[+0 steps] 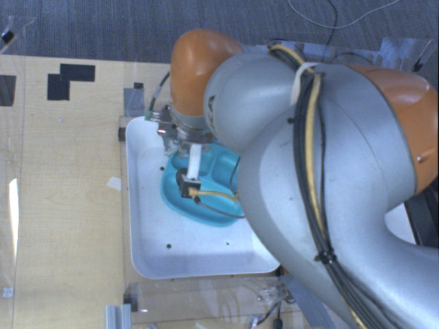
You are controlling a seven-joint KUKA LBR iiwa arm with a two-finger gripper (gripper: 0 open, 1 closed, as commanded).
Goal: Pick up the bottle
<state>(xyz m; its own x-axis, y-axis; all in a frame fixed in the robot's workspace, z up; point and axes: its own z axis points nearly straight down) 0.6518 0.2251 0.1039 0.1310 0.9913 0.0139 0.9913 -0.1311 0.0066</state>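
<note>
In the white bin [195,252] I see free floor at the left and near sides; the turquoise thing [221,167] and the arm [309,184] block the rest.

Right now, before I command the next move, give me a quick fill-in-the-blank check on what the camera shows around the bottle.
1. The turquoise bottle lies inside a shallow ____ bin.
2. The arm reaches over that bin from the view's ____ side.
3. The band above the wrist is ____.
4. On the bench, up and to the left of the bin, the flat marks are ____.

Missing words: white; right; orange; black.
</note>
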